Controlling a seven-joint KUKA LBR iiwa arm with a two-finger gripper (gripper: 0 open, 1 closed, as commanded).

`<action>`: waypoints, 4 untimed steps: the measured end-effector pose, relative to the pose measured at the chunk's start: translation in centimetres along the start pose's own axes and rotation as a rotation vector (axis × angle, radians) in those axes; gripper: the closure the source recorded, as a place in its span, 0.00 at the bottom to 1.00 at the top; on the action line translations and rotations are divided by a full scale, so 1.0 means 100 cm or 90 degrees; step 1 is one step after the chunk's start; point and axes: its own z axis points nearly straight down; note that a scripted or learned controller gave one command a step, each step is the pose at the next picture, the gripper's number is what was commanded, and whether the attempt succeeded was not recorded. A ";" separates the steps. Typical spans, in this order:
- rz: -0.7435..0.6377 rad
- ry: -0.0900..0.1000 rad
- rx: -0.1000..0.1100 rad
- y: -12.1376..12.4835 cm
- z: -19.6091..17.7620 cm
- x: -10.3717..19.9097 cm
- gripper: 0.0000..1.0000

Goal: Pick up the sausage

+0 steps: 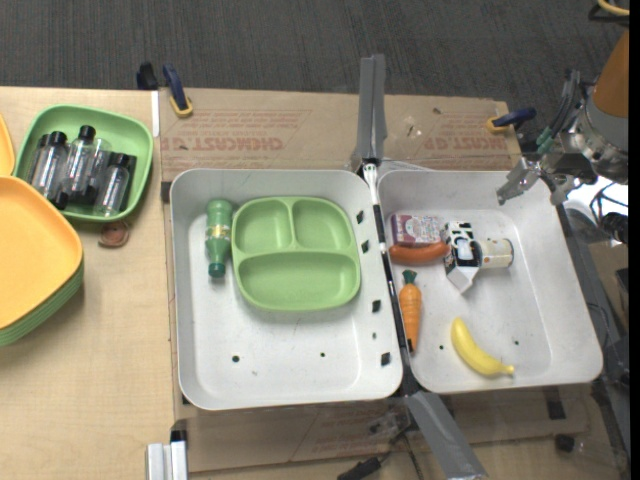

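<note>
Right bin's (560, 268) open floor beyond sausage (420, 253); gripper (522, 180) at rim, grip unclear.

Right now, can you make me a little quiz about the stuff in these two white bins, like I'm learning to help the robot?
1. True or false: the sausage lies in the right bin.
2. Which thing lies nearest the front edge of the right bin? A) the carrot B) the banana C) the green bottle
3. Fill in: the green divided plate sits in the ___ bin.

Key
1. True. It lies near that bin's left wall, just above the carrot.
2. B. The green bottle is in the left bin, beside the plate.
3. Left.

The gripper is over the right bin's back right corner, apart from the sausage.
</note>
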 end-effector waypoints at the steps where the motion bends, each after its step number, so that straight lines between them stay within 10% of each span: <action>1: -0.002 -0.001 0.001 0.000 -0.008 0.000 1.00; 2: 0.329 0.000 0.001 0.001 0.099 -0.023 1.00; 4: 0.288 -0.002 -0.001 0.035 0.077 -0.020 1.00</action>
